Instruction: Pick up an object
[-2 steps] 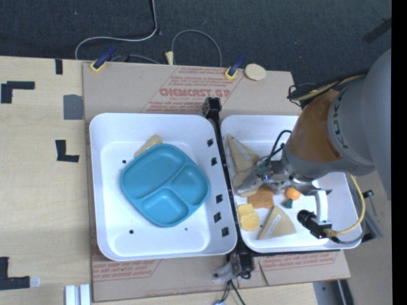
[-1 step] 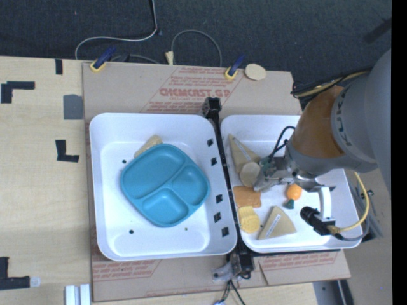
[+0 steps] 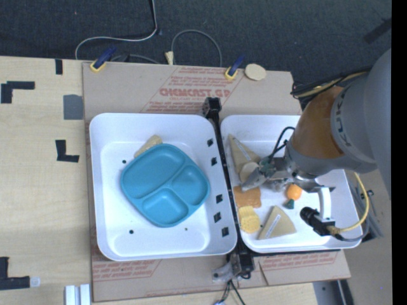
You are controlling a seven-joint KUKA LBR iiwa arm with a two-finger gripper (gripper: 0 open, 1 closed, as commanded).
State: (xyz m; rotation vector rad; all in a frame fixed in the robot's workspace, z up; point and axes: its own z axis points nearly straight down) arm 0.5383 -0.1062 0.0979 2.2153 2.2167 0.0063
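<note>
Gripper: the gripper (image 3: 254, 175) is low in the right bin (image 3: 340, 241), toward its left half, at the end of the grey arm (image 3: 356, 119) that comes in from the right with its orange band (image 3: 318, 129) above the wrist.
Gripper state: the metal fingers (image 3: 249, 179) point left and down toward the food pieces; whether they are apart or together cannot be told, and nothing can be seen between them.
Tan lump: a small pale tan piece (image 3: 248, 168) lies right at the fingertips, touching or just beside them; which is unclear.
Orange cracker: a square orange-brown piece (image 3: 248, 198) lies just nearer than the gripper, on the bin floor.
Cone piece: a tan wedge (image 3: 240, 150) lies just beyond the gripper, near the divider (image 3: 219, 164) between the bins.
Round cracker: a yellow ridged disc (image 3: 248, 220) sits nearer again, touching the orange cracker's near edge.
Triangle slice: a pale triangular slice (image 3: 275, 223) lies to the right of the round cracker, at the near side of the bin.
Orange ball: a small orange ball (image 3: 293, 191) rests right of the gripper, under the wrist.
Green bit: a tiny green piece (image 3: 289, 203) lies just near of the ball.
Left bin: the left bin (image 3: 102, 170) holds a blue divided plate (image 3: 165, 184) with a tan piece (image 3: 149, 144) showing at its far edge.
Bench: both bins rest on a cardboard sheet (image 3: 184, 91); a round tan disc (image 3: 255, 72) lies at its far right corner.
</note>
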